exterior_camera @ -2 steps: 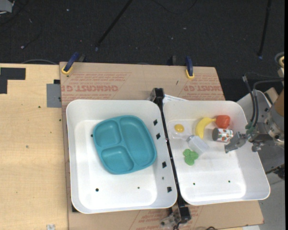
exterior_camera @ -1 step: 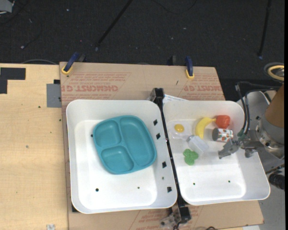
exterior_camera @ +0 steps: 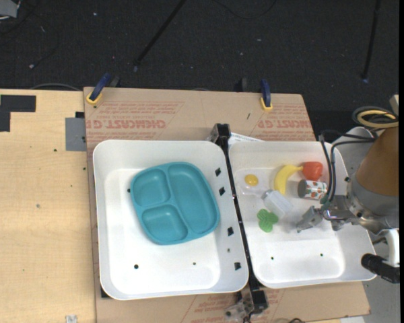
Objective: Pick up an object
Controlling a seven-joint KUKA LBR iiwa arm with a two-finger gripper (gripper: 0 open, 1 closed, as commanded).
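- Grey metal, my tool (exterior_camera: 308, 221) hangs low over the right bin (exterior_camera: 303, 264), reaching in from the right edge of the camera view, with the orange band of my arm (exterior_camera: 384, 163) just behind it.
- Whether the tool is open or closed on anything I cannot tell; from this slant it reads as one dark shape with nothing plainly caught in it.
- My likeliest pick, the clear bottle (exterior_camera: 278, 201), lies on its side just up and to the left of the tool tip, near enough that the two seem almost to touch.
- Its long axis runs on a diagonal, from upper left down toward lower right, so its lower end points roughly at my tool.
- I judge a grasp across the short width would suit it, which means turning the tool square to that diagonal.
- A green toy (exterior_camera: 266, 220) sits just below and left of the bottle, to the left of the tool at about the same level.
- The banana (exterior_camera: 286, 177) lies farther up, curving from lower left to upper right, with a small yellow piece (exterior_camera: 251, 179) to its left and a red cup (exterior_camera: 312, 170) to its right.
- A printed can (exterior_camera: 312, 189) rests just above the tool.
- The left bin (exterior_camera: 114, 261) carries a teal tray (exterior_camera: 174, 202), well apart from my reach.
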